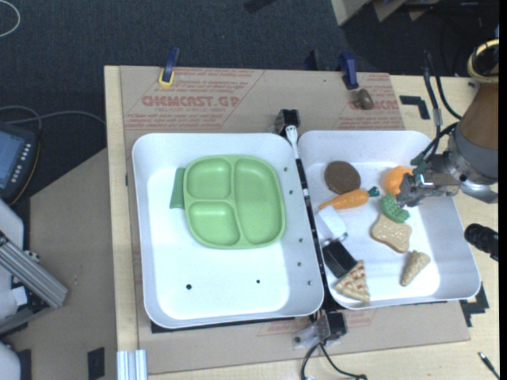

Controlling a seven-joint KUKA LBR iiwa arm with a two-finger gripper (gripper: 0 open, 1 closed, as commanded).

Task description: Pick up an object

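1. The gripper (413, 190) is down low in the right bin (444, 287), at its far right side, right between the orange piece (396, 179) and the green toy (391, 208).
2. Fingers? Hard call from this angle: I cannot tell whether they're spread or closed, and nothing is plainly pinched between them.
3. So this reads as the reach-and-settle step, grasp not confirmed.
4. Other candidates sit nearby: brown round (342, 176), carrot (345, 200), toast slice (391, 233), pizza wedge (353, 282).
5. Left bin (158, 275) carries the green divided plate (234, 200).
6. Next up: close squarely on one piece, then lift straight without nudging neighbours.
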